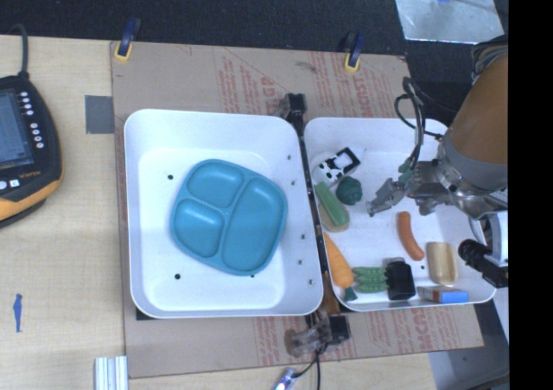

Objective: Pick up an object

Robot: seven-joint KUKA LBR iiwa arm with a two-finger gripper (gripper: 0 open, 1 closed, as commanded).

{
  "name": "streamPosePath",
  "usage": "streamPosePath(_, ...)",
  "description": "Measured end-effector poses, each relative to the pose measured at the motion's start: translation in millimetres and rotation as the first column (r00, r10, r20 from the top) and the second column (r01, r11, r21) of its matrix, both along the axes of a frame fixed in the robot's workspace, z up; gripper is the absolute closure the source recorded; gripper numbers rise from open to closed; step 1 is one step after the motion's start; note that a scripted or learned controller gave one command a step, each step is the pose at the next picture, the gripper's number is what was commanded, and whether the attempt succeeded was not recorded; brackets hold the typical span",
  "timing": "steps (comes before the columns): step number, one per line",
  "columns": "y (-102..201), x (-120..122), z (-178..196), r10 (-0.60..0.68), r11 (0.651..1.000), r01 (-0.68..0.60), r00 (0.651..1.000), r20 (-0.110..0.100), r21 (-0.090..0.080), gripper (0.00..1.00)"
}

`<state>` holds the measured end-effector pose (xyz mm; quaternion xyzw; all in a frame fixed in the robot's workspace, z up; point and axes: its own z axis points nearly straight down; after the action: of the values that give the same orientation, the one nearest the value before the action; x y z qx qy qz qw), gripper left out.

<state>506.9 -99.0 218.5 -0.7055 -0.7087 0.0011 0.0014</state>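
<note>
My gripper [386,197] hangs low over the middle of the right bin [380,127], pointing left, with nothing visibly held. Just left of it sit a dark green ball [349,190] and a pale green cucumber [331,207]. A red sausage [409,235] lies right below the gripper. Behind the ball is a black-and-white piece [337,163]. Along the bin's front lie an orange carrot [339,263], a green toy [369,278], a black block [398,279], a tan bread-like piece [441,262] and a blue-and-orange item [445,297].
The left bin [147,293] holds a blue divided plate [229,215]. A teach pendant [22,150] lies at the bench's far left. Clamps [352,51] hold the cardboard at the back. The arm's grey body [479,133] covers the right bin's right side.
</note>
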Motion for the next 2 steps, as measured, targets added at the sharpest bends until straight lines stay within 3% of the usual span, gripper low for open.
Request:
streamPosePath(1, -76.7, 8.6, -120.8, -0.001, 1.000, 0.001, 1.000, -0.003, -0.001, 0.00)
streamPosePath(2, -77.1, 9.5, -109.9, 0.003, 1.000, -0.003, 1.000, -0.002, -0.002, 1.00)
